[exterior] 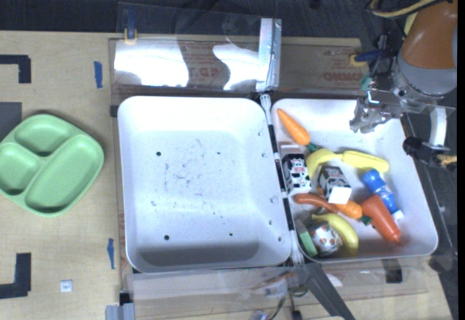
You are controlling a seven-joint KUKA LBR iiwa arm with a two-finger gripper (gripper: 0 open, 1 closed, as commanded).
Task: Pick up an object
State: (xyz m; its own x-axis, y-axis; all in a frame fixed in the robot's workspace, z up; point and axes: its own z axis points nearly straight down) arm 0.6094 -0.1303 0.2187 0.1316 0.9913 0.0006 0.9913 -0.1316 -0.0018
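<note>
Across the middle of the bench lies the left bin [196, 180], a wide white tray with faint scuffs and a few dark dots on its floor. At three o'clock from it, touching along the shared rim, sits the right bin [418, 188], which carries all the toys. At nine o'clock from the left bin, well apart on the wooden top, rests a green divided plate [49, 164] with three hollows. The arm [429, 35] comes in at about one o'clock of the right bin, orange band showing, and the gripper [365, 121] hangs over that bin's bare far corner; whether it is spread or closed I cannot tell, and nothing is seen in it.

Inside the right bin, a yellow banana [349, 160] curves near the centre. At five o'clock from it lies an orange carrot [383, 219], with a blue bottle [380, 190] just beside. Another carrot [293, 126] lies at ten o'clock of the banana. A second banana [343, 230] sits at six o'clock, touching a small speckled ball [326, 239].
</note>
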